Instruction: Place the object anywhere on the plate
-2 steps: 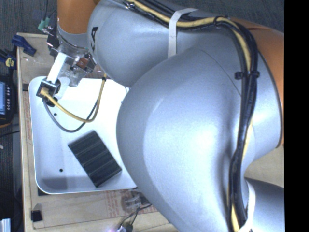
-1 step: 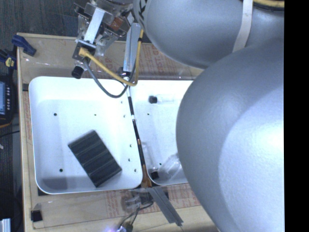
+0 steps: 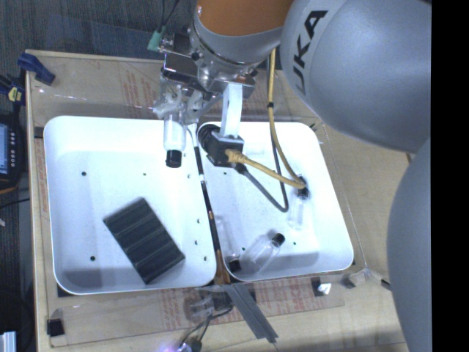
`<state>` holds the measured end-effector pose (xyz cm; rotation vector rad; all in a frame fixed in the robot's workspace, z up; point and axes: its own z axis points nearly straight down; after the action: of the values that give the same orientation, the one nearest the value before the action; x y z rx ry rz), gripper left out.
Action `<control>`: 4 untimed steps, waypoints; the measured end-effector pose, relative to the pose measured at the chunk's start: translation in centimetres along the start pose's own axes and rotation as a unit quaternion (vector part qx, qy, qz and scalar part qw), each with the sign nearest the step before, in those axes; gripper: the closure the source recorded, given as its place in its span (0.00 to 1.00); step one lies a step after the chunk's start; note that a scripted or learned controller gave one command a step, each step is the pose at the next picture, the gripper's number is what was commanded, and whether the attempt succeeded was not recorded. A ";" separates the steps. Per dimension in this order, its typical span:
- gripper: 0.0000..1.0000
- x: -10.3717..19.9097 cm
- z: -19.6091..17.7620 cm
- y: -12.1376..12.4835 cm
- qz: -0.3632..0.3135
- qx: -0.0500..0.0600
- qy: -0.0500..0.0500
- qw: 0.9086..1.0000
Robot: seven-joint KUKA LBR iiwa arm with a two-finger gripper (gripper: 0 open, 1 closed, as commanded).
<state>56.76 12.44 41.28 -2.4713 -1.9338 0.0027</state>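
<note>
Now | clear bottle low in rt bin | well apart from hand | hand opening: can't tell

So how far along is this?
Done: nothing visibly; the dark ribbed plate in the left bin is bare. In hand: gripper hangs over that bin's far right corner; can't tell if it carries anything. Left: getting an object, maybe the clear bottle in the right bin, onto the plate.

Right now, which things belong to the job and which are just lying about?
Job: gripper; dark ribbed plate, left bin; clear bottle, likely the object, right bin.
Lying about: blue clamp, bench far left corner; grey strip by its near edge.
</note>
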 end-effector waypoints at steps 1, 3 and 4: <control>1.00 2.3 20.9 -4.9 0.063 0.001 -0.003 0.998; 1.00 3.3 5.0 -10.1 -0.061 -0.002 0.000 0.998; 1.00 1.6 -2.9 -9.9 -0.177 -0.002 0.000 0.984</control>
<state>47.58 16.36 44.25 -2.0912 -2.3430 -0.0018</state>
